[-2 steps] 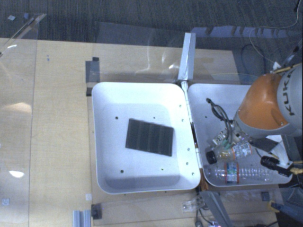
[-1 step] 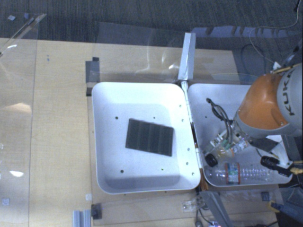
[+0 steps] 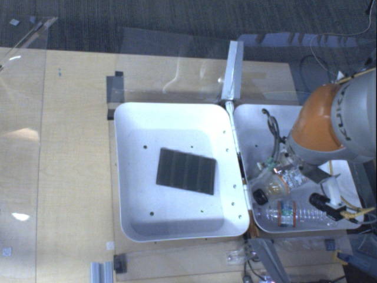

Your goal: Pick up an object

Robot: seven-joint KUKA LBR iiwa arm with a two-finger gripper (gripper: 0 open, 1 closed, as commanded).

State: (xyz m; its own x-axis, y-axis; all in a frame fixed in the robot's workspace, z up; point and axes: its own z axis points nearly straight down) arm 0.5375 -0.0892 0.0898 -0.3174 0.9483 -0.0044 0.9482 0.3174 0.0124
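Note:
A dark ribbed rectangular pad (image 3: 186, 171) lies flat in the middle of the left bin (image 3: 131, 158). In the right bin (image 3: 250, 128), a clear plastic bottle (image 3: 294, 214) with a green label lies on its side along the front wall. A small clear jar with a black cap (image 3: 266, 191) lies just behind it. My gripper (image 3: 277, 168) hangs low over the right bin, directly above the jar and close to it. The grey arm and its orange band (image 3: 315, 125) hide the bin's right half.
A thin black cord (image 3: 271, 125) curls in the back of the right bin. The ridge between the bins (image 3: 235, 158) runs just left of my gripper. Wooden bench (image 3: 59, 158) spreads out to the left.

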